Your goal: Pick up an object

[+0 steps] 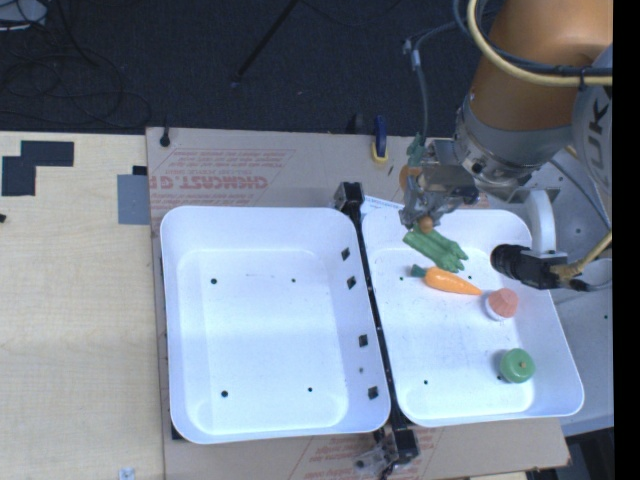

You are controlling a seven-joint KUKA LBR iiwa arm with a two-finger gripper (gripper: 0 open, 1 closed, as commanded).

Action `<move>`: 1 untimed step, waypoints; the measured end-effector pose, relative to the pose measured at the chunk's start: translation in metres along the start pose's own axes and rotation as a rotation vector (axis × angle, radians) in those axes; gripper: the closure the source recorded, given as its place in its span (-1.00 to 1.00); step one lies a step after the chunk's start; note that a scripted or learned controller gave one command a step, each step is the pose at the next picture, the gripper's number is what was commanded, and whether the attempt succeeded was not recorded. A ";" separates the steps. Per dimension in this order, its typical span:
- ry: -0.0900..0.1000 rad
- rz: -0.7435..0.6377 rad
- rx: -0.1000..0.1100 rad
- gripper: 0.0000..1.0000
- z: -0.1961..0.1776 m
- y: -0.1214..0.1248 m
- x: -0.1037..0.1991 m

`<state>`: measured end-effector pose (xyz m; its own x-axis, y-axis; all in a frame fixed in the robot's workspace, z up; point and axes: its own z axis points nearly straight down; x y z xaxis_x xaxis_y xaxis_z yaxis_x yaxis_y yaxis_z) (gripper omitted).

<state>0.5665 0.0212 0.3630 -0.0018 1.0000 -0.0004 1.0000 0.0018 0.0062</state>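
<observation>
One orange toy carrot (450,282), green-tipped, lies below the hand (428,216); grip unclear

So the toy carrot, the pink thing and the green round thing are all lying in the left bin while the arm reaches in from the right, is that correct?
Not quite. The camera view shows the toy carrot, the pink thing and the green round thing lying in the right bin, not the left bin. The rest holds: the arm reaches in from the right.
</observation>
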 end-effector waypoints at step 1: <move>0.000 0.004 0.028 1.00 0.157 -0.021 -0.013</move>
<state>0.5462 0.0078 0.2057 0.0022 1.0000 -0.0009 0.9998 -0.0022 -0.0216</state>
